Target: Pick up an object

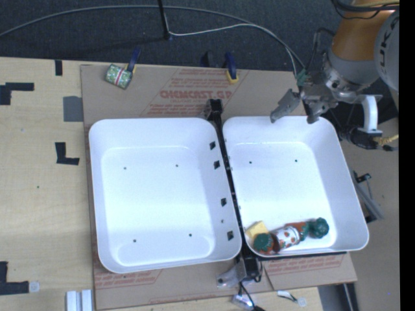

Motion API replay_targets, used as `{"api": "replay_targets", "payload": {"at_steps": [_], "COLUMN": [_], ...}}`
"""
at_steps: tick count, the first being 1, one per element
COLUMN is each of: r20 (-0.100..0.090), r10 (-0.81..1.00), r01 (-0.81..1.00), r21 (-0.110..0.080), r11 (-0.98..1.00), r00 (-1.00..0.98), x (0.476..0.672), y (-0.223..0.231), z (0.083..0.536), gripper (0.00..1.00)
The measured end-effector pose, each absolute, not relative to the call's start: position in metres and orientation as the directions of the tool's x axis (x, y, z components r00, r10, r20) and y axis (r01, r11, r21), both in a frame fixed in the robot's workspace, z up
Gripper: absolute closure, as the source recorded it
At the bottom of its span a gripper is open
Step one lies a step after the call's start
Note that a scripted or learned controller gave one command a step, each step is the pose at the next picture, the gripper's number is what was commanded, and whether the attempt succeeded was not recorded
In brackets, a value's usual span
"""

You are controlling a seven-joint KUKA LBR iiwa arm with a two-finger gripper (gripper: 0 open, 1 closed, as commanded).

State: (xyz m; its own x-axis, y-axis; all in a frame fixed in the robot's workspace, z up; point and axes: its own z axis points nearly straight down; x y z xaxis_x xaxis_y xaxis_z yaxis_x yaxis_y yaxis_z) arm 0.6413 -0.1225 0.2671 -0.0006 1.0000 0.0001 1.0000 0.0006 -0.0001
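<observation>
Toys [288, 234] lie clustered along the right bin's [337, 148] near wall, lengthwise across it, directly opposite my gripper [295, 110], spread wide, empty, over the far rim.

A small cluster of objects, a yellow block [257, 228], a green round-topped piece [262, 241], a red-and-white toy bottle [289, 234] lying on its side and a dark green ball [318, 227], lies in the right white bin's [285, 141] near corner.

You see a pale wooden table [39, 173] with black tape marks [65, 154], a cardboard sheet [188, 92] clamped on it, and dark carpet [78, 18] beyond, crossed by a cable [194, 8].
</observation>
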Motion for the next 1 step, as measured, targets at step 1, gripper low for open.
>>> {"api": "replay_targets", "payload": {"at_steps": [1], "r20": [0.0], "r10": [1.0], "r01": [1.0], "r21": [-0.005], "r11": [0.001], "r00": [-0.001], "x": [0.6384], "y": [-0.1196], "z": [0.2041], "gripper": [0.0]}}
